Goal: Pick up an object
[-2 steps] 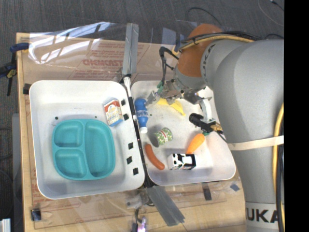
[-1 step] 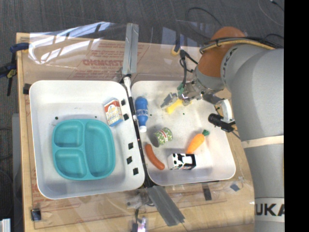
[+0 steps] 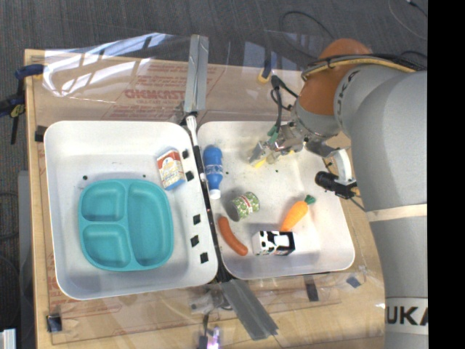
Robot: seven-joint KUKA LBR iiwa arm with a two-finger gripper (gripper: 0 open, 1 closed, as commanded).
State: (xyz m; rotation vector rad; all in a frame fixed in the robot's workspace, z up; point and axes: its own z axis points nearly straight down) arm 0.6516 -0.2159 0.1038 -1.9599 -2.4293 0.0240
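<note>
Fig.: gripper low in right bin, upper part; whether fingers are open or closed can't be told. Carrot, sausage, bottle lie untouched. Pick judged not yet done.

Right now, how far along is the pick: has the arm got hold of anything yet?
Nothing looks picked yet. The gripper sits low in the upper part of the right bin, and I cannot tell whether anything is between its fingers. The blue bottle, green ball, sausage, carrot and black-and-white toy all lie on the bin floor. Grasping and lifting one of them is still left.
</note>
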